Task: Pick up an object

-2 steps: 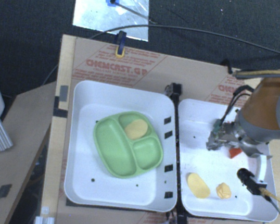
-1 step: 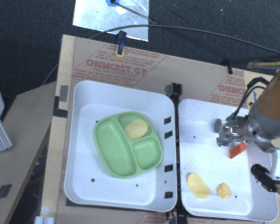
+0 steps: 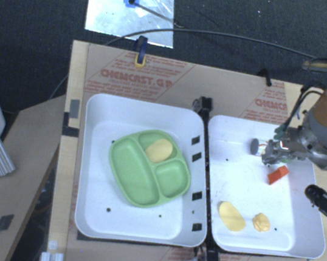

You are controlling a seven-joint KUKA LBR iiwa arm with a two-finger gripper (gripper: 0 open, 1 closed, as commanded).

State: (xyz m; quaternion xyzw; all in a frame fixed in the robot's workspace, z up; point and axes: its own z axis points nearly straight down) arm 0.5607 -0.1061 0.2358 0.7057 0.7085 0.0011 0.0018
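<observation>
Gripper (image 3: 273, 151) is hovering low in the right bin (image 3: 306, 241), just beside an orange block (image 3: 277, 174); its opening is impossible to judge. Two yellow pieces (image 3: 231, 217) are lying nearer the front.

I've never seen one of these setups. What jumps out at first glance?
The green divided plate in the left bin stands out most, with a yellow piece in its upper compartment. In the right bin, the gripper hangs just above a small orange-red piece, and two more yellow pieces lie near the front edge.
</observation>
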